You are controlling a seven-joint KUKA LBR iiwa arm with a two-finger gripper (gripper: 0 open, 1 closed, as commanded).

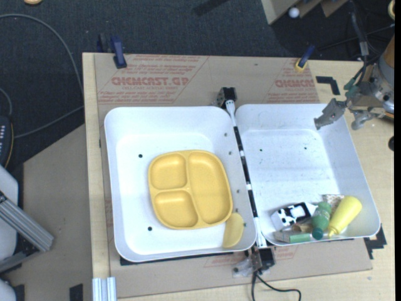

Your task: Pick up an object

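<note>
The gripper [343, 113], fingers spread and holding nothing, hovers at the upper right of the frame over the right bin's [294, 121] far corner.

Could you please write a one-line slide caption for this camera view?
Hand above the right bin's far corner; toys piled at its near edge; yellow tray in the left bin.

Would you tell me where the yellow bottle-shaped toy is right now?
The yellow bottle-shaped toy lies in the right bin's near right corner, beside a green toy.
</note>
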